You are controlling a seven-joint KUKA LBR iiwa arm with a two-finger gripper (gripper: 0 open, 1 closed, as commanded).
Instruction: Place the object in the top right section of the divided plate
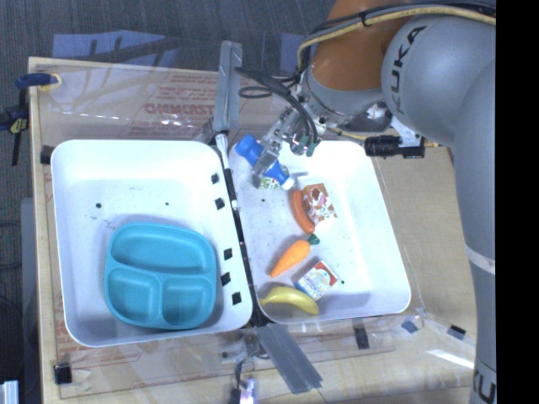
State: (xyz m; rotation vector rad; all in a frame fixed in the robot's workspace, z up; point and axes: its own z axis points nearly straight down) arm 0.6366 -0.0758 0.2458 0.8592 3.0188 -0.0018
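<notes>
The hand (274, 160) sits low over the far-left corner of the right bin (383, 225), reaching in from the right. Its fingers stand just above a blue object (249, 151); whether they are wide, narrow or closed on it cannot be told. Nearer the camera than the hand lie a sausage (301, 211) with a packet (319, 202) touching it, then a carrot (290, 257), a second packet (318, 279), and a banana (290, 300) by the bin's near wall. The plate (160, 274), teal and divided in three, lies in the left bin (76, 225), well apart from the hand, to its left and nearer the camera. Both bins rest on the bench (438, 251).
</notes>
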